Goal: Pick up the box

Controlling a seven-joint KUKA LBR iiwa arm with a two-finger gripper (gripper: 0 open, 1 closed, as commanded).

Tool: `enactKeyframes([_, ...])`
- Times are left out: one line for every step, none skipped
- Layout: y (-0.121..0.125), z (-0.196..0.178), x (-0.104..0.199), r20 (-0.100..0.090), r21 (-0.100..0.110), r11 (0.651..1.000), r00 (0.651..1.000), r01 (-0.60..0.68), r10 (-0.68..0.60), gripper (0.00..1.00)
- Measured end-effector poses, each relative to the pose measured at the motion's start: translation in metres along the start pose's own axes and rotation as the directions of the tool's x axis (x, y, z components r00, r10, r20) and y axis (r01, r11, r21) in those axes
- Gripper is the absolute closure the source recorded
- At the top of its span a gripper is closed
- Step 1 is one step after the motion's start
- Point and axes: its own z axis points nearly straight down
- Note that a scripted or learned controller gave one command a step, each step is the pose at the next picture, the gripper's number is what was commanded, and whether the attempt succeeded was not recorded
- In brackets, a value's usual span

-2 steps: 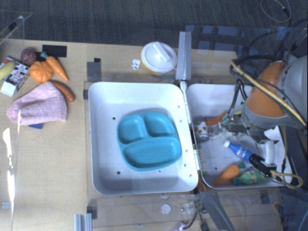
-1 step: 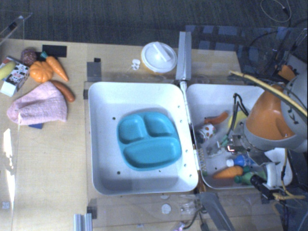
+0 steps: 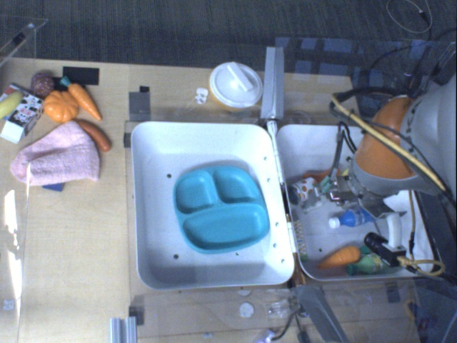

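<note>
Wooden tabletop (image 3: 71,263) carries two white bins; the tool (image 3: 335,186) sits low in the right bin (image 3: 300,138), just beside the small printed box (image 3: 305,190). We judge approach stage; jaw state indeterminate. Next: center on box.

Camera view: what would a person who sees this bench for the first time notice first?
Most striking is the blue divided plate, lying alone in the middle of the left bin. Next comes the grey arm with its orange band, reaching from the right over the right bin, where a toy carrot lies near the front wall. A pink cloth rests on the bench at far left.
</note>
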Motion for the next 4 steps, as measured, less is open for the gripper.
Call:
enactKeyframes([0.066, 0.003, -0.012, 0.0, 0.005, 0.993, 0.993, -0.122, 0.122, 0.0])
enactKeyframes([0.114, 0.005, -0.007, -0.002, 0.064, 0.995, 0.997, -0.076, 0.077, 0.0])
enactKeyframes([0.115, 0.006, -0.009, -0.003, 0.056, 0.998, 0.999, 0.034, -0.033, 0.0])
enactKeyframes([0.116, 0.006, -0.01, -0.005, 0.053, 0.996, 0.997, 0.071, -0.071, 0.0])
